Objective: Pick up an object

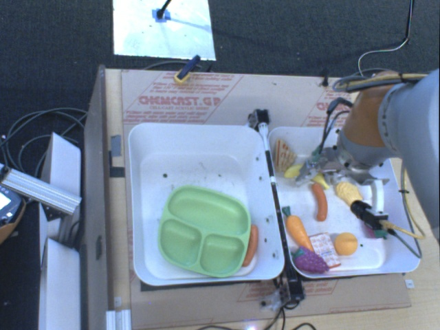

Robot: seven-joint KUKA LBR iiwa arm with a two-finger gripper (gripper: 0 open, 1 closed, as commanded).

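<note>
Over the right bin (395, 263) the grey arm reaches in from the right, its orange band above the wrist, and the jaws (317, 168) sit low near the bin's upper left part, close to a yellow banana-like piece (294, 172) and the top end of an orange sausage (320, 201). Whether the jaws are released or clenched cannot be told, since the wrist and cables hide them, and no object is seen between them. Beside them, a ribbed wedge of toy food (284, 155) leans in the bin's upper left corner. A corn cob (348, 192) lies just right of the sausage. Lower down are a carrot (298, 231), a bunch of purple grapes (311, 261), a small printed packet (324, 247) and an orange ball (346, 243). The left bin (148, 184) holds a green 3-compartment tray (204, 230), with a second sausage (251, 245) touching its right edge. Both bins rest on a desk (227, 95) covered with printed board.
</note>
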